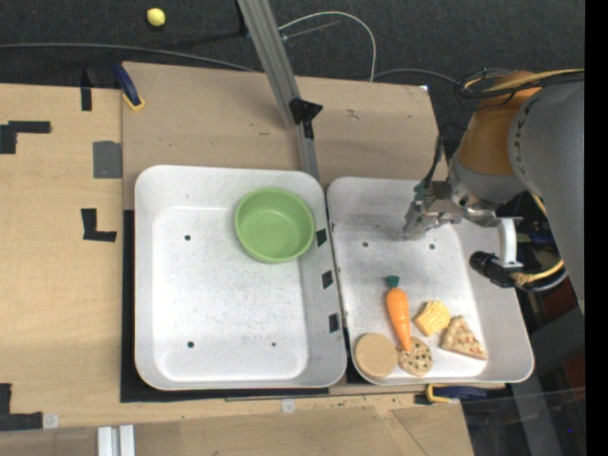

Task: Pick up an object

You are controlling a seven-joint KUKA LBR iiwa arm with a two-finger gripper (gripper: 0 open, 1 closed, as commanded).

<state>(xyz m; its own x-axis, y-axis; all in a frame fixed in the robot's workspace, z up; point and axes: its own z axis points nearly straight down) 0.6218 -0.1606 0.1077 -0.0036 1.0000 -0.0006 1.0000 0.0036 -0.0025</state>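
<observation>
With the gripper (pixel 419 218) low over the bare upper part of the right bin (pixel 380 198), its grip state impossible to tell, it risks closing on nothing, since the carrot (pixel 399 316) and other food lie clustered nearer the bin's lower edge.

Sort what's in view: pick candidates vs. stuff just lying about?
Job:
gripper, over the right bin
carrot
corn piece
pizza slice
cookie
tan disc
green bowl in the left bin

Lying about:
yellow ball on the floor
blue clamp
</observation>
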